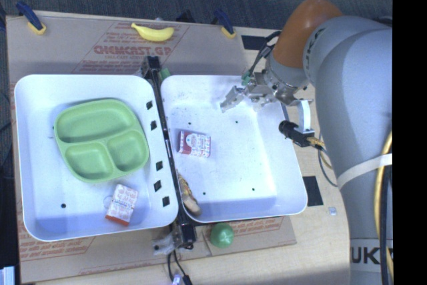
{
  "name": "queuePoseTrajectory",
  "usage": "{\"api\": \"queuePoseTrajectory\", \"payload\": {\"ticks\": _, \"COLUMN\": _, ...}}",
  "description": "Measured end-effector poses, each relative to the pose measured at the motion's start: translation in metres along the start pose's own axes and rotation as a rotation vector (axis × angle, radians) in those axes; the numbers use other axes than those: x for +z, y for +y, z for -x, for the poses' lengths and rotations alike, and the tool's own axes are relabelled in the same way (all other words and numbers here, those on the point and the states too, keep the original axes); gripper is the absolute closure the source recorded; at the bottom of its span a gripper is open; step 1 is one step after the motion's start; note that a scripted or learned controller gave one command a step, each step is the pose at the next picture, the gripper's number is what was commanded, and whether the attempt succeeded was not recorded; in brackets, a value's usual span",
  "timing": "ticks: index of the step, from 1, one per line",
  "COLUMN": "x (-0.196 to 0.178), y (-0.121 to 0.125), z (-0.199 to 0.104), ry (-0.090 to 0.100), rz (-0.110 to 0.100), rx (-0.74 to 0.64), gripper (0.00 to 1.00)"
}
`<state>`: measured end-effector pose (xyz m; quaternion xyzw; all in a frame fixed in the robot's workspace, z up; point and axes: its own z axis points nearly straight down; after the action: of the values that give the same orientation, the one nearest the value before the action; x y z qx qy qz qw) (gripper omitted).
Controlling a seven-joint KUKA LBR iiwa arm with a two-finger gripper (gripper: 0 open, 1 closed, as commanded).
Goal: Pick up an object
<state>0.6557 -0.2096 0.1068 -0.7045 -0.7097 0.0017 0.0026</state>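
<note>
Gripper (pixel 230 101) fingers blurred, state unclear

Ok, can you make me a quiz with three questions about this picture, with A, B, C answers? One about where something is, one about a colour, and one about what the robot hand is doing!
1. Where is the green tray?
A. In the left bin
B. In the right bin
C. On the floor

2. What colour is the ball in front of the bins?
A. Red
B. Green
C. Blue

3. What is the gripper holding?
A. The banana
B. The red and white carton
C. Nothing

Answers:
1 A, the tray lies beside a small packet in the left bin.
2 B, the ball is green.
3 C, the gripper hangs over the right bin's far end, with nothing between its fingers.
</note>
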Motion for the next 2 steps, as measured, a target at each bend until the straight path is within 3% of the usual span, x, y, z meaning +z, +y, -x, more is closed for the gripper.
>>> {"api": "queuePoseTrajectory", "payload": {"ticks": 1, "x": -0.018, "y": -0.115, "z": -0.072, "ry": 0.000, "rz": 0.002, "rx": 0.001, "gripper": 0.00}}
{"api": "queuePoseTrajectory", "payload": {"ticks": 2, "x": -0.111, "y": -0.066, "z": 0.002, "ry": -0.003, "rz": 0.007, "rx": 0.005, "gripper": 0.00}}
